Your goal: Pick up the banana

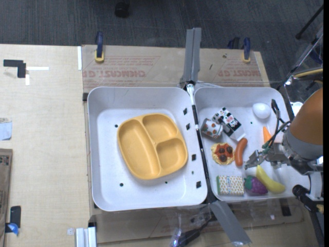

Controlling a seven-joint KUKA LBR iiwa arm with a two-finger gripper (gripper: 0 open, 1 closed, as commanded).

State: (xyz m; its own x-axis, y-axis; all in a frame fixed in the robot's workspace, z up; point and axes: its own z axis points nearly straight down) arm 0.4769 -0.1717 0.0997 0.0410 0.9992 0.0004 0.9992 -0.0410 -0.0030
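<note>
— What's in the right bin [241,92]?

— The banana [269,180] lies near its front wall, just beside purple grapes [255,185] and a cracker box [230,185]. Farther back from the banana: a sausage [240,152], a pizza slice [223,153], an egg [261,110].

— And the gripper [255,161]?

— Over the banana's upper end; whether its fingers are apart, I cannot tell (too blurred).

— The left bin [97,138]?

— A yellow divided plate [152,145].
</note>
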